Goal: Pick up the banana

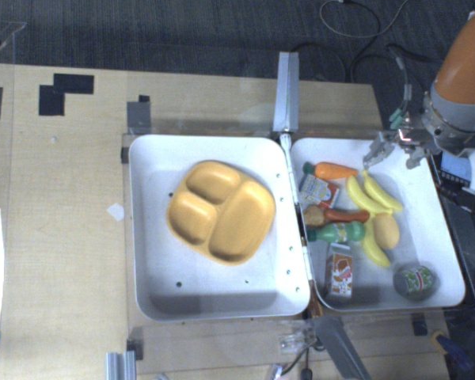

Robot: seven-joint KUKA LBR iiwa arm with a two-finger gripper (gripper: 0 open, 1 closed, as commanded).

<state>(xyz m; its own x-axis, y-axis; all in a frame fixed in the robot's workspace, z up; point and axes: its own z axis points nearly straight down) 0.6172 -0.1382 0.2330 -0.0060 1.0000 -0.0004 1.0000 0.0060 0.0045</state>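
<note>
**Inventory: bench at the moment of approach to the banana**

1. Gripper (394, 150). I saw it at the upper right of the frame, hanging over the far rim of the right bin (447, 236). Its two fingers stood apart, with nothing between them. The grey arm with its orange band (467, 54) entered from the upper right corner.

2. Banana (370, 194). It lay in the upper middle of the right bin, just below and left of the gripper, as two yellow curved pieces side by side. Bare white floor lay to its right, up to the bin's right wall; that was the widest open room I noted in this bin.

3. Other contents of the right bin. A carrot (335, 170) lay just above the banana's left end. A small packet (317, 188) lay against the left wall. A red-and-brown piece (336, 214) and a green bottle-like piece (340, 232) lay crosswise below it. A yellowish rounded piece (386, 230) lay just under the banana, with another yellow curved piece (375, 252) beside it. A small carton (341, 274) lay near the lower wall, and a dark round object (415, 280) sat in the lower right corner.

4. Left bin (142, 236). It held one large yellow lumpy piece (222, 210) near its centre, with open floor on every side.

5. Divider (286, 93). A metal bar ran up from where the two bins met.
</note>
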